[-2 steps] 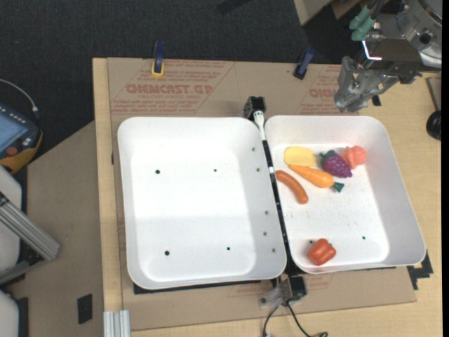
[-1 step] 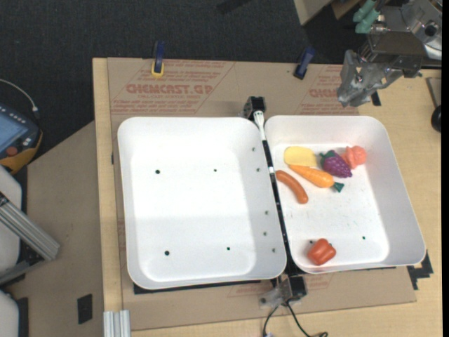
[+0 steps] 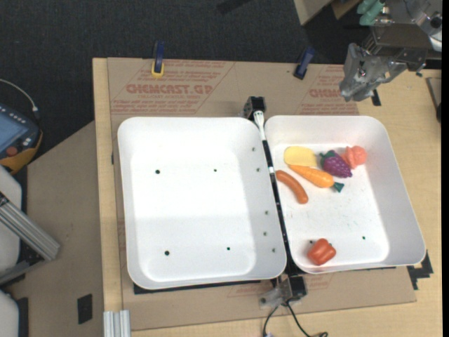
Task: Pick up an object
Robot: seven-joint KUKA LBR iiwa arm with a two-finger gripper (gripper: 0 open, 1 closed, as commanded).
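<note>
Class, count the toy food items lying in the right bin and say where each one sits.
6: lemon, carrot, grapes and pinkish fruit clustered at the far end; sausage by the left wall; red pepper at the near end. More may hide behind them.

The tabletop is a brown sheet printed with red lettering along its far side, held there by a yellow-and-blue clamp on the left and a blue clamp further right. Two black brackets sit where the two trays meet, one at the far end and one at the near end with a cable trailing from it. Off the tabletop's left edge lie a device with a blue screen and a ribbed metal bar set at a slant.
</note>
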